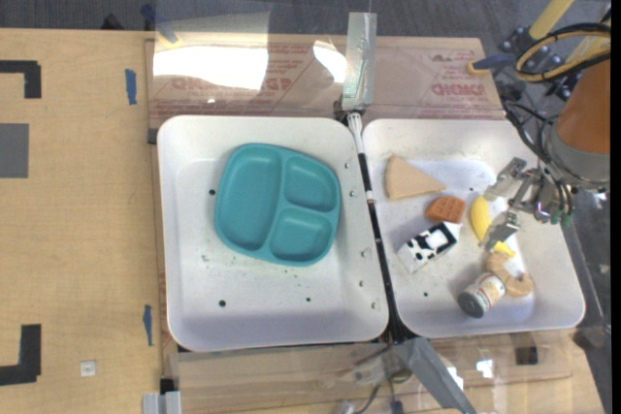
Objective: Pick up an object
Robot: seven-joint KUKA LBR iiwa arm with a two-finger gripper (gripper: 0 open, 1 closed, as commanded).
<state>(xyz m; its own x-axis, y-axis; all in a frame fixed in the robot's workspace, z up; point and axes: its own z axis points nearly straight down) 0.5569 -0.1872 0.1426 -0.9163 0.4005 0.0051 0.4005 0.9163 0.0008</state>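
The claw (508,201) hangs over the right bin (572,305), near its 3 o'clock rim, with its metal fingers (504,229) spread apart and nothing between them. A yellow banana-like piece (479,217) lies just beside the claw at its 9 o'clock, small, curved and bright. Just below the claw, at 6 o'clock, sits a pale yellow lump (502,260), and beyond it a small jar-like thing (481,294) with a grey cap lies on its side, touching a tan rounded piece (518,284). Farther toward 9 o'clock rests an orange rough-surfaced block (445,208), with a black-and-white patterned object (429,245) at its 7 o'clock and a tan wedge (408,179) at its 11 o'clock. All these lie inside the right bin, well apart from the left one. The arm (585,116) comes in from 3 o'clock, its orange band above the wrist at the frame's edge, the wrist angled down and toward 9 o'clock, cables looping near it. The left bin (184,305) holds a teal divided plate (277,205) with three compartments, tilted slightly. Both bins sit on the desk (68,208), a light wooden surface with black tape marks.
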